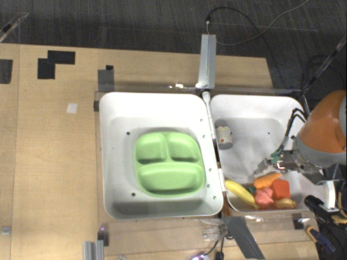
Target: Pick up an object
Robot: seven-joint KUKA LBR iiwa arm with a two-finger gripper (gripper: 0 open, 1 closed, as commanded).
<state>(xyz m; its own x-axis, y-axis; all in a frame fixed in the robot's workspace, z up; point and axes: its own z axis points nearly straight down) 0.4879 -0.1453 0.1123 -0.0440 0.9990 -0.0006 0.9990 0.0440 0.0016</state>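
From above, the gripper [272, 163] hangs low in the right bin [244, 112], just above a heap of toy food: carrot [267, 181], red block [281, 188], banana [240, 192]. Nothing looks lifted yet, so the pick remains. Finger spread is too blurred to tell. A green divided plate [169, 163] lies in the left bin [116, 145].
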